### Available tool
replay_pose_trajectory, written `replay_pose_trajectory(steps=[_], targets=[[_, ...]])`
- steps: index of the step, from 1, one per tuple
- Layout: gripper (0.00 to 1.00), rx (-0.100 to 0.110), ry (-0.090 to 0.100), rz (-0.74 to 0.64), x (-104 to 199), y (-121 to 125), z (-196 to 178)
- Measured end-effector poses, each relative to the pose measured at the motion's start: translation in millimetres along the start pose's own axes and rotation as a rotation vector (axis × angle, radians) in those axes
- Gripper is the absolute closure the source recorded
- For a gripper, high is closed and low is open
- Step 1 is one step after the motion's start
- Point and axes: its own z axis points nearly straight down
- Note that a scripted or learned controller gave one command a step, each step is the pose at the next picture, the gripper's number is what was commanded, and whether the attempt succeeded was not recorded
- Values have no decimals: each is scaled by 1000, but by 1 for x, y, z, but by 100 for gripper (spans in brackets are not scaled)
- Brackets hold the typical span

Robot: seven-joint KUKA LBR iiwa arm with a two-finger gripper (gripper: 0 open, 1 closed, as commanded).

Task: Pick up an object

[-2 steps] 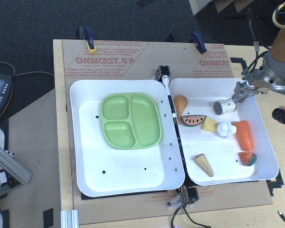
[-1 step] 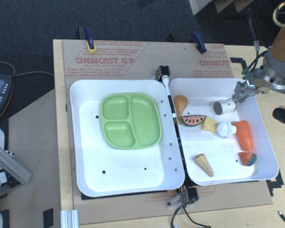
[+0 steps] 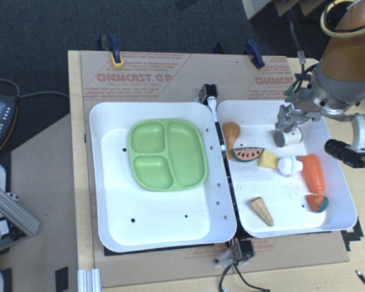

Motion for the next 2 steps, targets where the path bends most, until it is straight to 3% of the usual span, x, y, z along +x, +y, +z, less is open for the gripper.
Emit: replay_pose_trajectory(steps=[2], targets=[[100, 1, -1, 1, 100, -14, 18]])
